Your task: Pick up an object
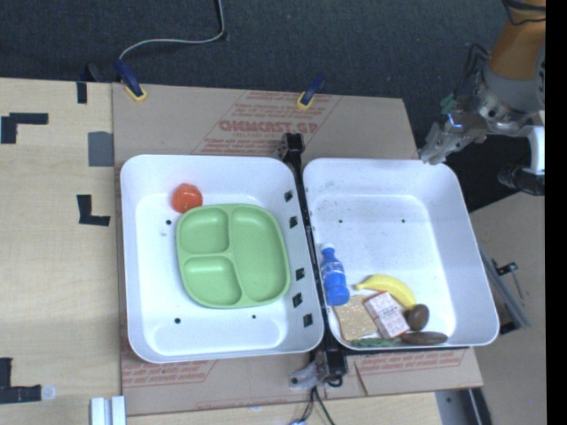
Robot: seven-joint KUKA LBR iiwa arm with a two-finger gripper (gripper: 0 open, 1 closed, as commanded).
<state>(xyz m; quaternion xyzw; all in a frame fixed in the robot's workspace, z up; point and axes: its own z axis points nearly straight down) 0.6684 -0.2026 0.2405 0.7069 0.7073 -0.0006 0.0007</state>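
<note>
The candidate objects, a blue bottle (334,276), a banana (388,287) and small packets, were clustered in the lower part of the right bin (461,211). The gripper (440,142) was positioned at upper right, outside the bin's upper-right corner, well apart. The banana's long axis ran left-right, sloping down. Gripper state could not be determined.

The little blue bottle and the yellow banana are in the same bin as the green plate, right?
Not quite. The camera view shows the small blue plastic bottle and the yellow banana in the right white bin; the green divided plate lies in the left bin.
</note>
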